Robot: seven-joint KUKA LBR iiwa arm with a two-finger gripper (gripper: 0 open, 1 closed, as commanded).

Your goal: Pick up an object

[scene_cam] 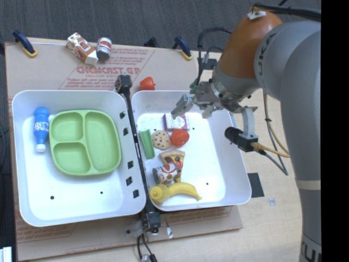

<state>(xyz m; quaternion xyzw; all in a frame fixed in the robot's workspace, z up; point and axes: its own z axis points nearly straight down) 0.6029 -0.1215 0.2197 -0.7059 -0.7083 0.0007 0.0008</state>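
The right bin [232,162] holds a pink carton [177,122], a red tomato [180,138], a cookie [160,140], a green stick [146,144], a pizza-printed box [169,167] and a yellow banana [177,191]. My gripper [194,107] hangs over the back of this bin, just above and behind the pink carton. Its fingers [180,107] are spread open with nothing between them. The tomato touches the carton's front edge.
The left bin [27,190] holds a green divided plate [85,141] and a blue bottle [41,127]. Behind the bins on the cardboard lie a red toy [146,83], a small carton [80,47] and a can [103,48]. A black divider [131,141] runs between the bins.
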